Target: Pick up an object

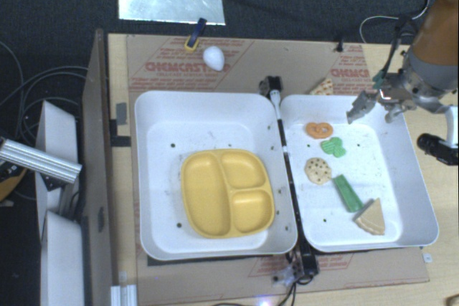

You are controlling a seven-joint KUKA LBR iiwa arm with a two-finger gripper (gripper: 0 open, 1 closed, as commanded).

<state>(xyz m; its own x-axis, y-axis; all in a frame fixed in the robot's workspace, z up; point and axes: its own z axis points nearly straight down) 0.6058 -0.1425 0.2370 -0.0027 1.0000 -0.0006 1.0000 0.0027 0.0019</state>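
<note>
A smooth yellow divided plate fills the left bin. The right bin holds an orange pretzel, green leaf, speckled cookie, green stick and sandwich wedge, with bare floor alongside. The claw hangs released above the bin's far rim.

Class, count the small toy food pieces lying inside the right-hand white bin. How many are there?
5: an orange pretzel at the far end, a green piece, a cookie, a green stick, and a sandwich wedge nearest.

Gripper apparently open above right bin.
</note>
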